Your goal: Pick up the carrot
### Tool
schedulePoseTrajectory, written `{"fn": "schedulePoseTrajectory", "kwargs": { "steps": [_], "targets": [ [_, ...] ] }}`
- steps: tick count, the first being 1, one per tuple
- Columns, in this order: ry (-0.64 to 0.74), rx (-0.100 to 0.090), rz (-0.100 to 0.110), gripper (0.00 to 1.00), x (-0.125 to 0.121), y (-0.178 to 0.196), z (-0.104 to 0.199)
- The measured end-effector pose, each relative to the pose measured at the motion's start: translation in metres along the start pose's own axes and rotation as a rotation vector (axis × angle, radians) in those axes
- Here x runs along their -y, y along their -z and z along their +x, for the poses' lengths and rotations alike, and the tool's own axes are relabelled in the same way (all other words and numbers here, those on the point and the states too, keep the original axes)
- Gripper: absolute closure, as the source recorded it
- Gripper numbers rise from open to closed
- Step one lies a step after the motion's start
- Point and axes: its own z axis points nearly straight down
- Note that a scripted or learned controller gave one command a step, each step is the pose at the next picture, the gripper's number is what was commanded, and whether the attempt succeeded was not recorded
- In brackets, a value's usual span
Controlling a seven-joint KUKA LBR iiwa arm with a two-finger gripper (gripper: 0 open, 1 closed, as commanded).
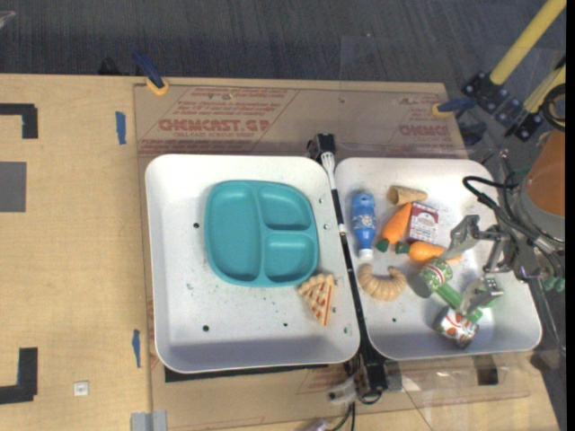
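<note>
Tan cardboard sheet (296,115) under two white bins (171,268); grey carpet (269,16) behind.

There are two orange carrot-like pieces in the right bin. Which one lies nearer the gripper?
The smaller orange piece, just below the red-and-white box, lies nearer the gripper. The longer carrot lies farther left, beside the blue bottle.

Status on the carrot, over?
Gripper open, holding nothing, right side of right bin. Carrot left of it, untouched. Green bottle and can close by the fingers.
</note>
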Motion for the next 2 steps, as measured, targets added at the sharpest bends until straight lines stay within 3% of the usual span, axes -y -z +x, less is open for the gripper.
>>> {"fn": "schedulePoseTrajectory", "kwargs": {
  "steps": [1,2],
  "targets": [
    [0.243,0.003,0.001,0.00,0.008,-0.125,0.001],
    [-0.287,0.011,-0.001,0.00,-0.014,-0.131,-0.068]
  ]
}}
